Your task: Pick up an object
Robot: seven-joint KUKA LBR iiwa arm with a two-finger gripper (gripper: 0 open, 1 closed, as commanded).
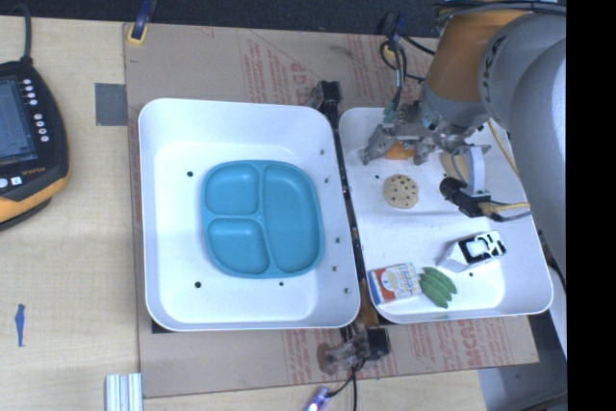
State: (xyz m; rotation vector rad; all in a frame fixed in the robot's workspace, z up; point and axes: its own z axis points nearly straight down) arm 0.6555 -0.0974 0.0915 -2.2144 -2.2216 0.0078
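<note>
My gripper (409, 141) hangs low over the back of the right bin (520, 303), near its far left corner. A small orange thing (424, 149) shows right under it; whether it is held I cannot tell. A round speckled cookie (400, 191) lies just in front of the gripper, apart from it. Nearer the front lie a red-and-white carton (393, 284), a green pod-like item (438, 286) touching the carton's right side, and a small black-and-white object (478, 248).
The left bin (164, 140) holds a blue divided plate (262, 218). A pendant with a screen (24, 140) lies on the bench at far left. The arm (520, 63) covers the right bin's back right corner.
</note>
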